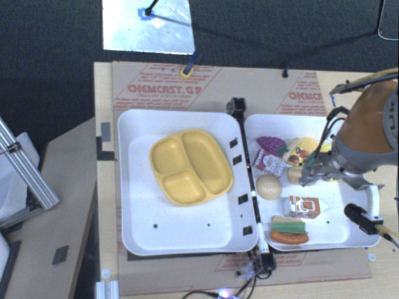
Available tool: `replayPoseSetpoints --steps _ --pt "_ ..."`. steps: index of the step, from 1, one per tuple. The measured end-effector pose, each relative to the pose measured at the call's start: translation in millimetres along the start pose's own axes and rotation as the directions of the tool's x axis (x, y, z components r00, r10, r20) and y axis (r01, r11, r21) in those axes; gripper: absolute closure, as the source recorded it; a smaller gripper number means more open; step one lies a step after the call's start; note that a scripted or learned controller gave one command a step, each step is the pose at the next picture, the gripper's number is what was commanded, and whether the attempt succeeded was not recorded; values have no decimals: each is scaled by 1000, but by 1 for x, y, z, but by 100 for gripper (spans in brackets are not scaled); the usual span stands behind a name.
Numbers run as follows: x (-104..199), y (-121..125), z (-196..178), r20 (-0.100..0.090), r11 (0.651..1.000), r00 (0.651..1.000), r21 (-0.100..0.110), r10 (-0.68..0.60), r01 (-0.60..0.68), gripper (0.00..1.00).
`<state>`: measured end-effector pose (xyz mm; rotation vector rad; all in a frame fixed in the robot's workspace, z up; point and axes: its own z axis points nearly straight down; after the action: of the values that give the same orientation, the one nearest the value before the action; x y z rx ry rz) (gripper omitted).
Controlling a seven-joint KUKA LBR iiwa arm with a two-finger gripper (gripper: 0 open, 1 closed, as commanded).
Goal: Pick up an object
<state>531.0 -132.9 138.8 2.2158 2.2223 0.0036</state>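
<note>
The right bin (349,232) holds several toy foods: a purple grape bunch (270,144), a red-and-white packet (267,163), a yellow item (302,147), a round cream ball (269,187), an orange-and-white carton (304,206) and a sandwich with red and green layers (289,229). My gripper (310,172) hangs low over the bin's middle, just right of the ball and above the carton, close to a small tan piece (294,174). The arm's orange band (369,122) rises behind it.
A yellow three-compartment tray (189,166) lies in the left bin (143,229). A black divider (245,167) runs between the bins. A black part of the arm (360,218) sits at the right bin's lower right. Cardboard (168,87) lies under both bins.
</note>
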Motion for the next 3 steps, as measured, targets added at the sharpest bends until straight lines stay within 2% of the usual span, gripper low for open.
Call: replayPoseSetpoints --steps 1,2,3 --pt "8 8 -53 0 1000 1000 -3 -2 2 100" --pt "8 10 -88 0 1000 1000 -1 -2 2 100" --pt "66 16 -82 -2 1000 1000 2 -6 6 100"
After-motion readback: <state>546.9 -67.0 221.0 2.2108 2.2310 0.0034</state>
